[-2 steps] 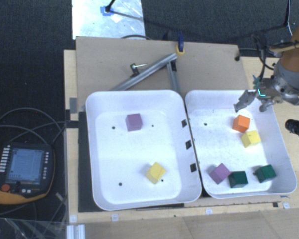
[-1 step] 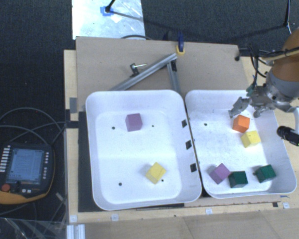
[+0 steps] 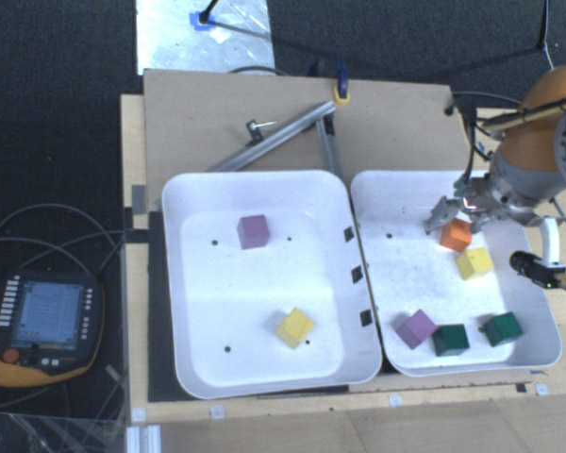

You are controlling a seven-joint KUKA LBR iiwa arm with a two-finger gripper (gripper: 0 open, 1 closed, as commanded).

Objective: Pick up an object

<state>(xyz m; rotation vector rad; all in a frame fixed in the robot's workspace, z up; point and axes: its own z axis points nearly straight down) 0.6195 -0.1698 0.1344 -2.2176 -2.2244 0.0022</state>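
Note:
My gripper (image 3: 460,217) hangs over the upper part of the right bin (image 3: 396,206), open, with its grey fingers (image 3: 441,214) spread apart. An orange cube (image 3: 456,235) lies on the bin floor just below the fingertips and between them; I cannot tell whether they touch it. A yellow cube (image 3: 474,262) sits close by at the lower right of the orange one. Along the bin's front stand a purple cube (image 3: 417,328), a dark green cube (image 3: 450,339) and a green cube (image 3: 501,328).
The left bin (image 3: 193,253) holds a purple cube (image 3: 253,231) and a yellow cube (image 3: 295,327). A metal bar (image 3: 283,135) lies on the cardboard behind the bins. A teach pendant (image 3: 42,327) rests at the left, off the bench.

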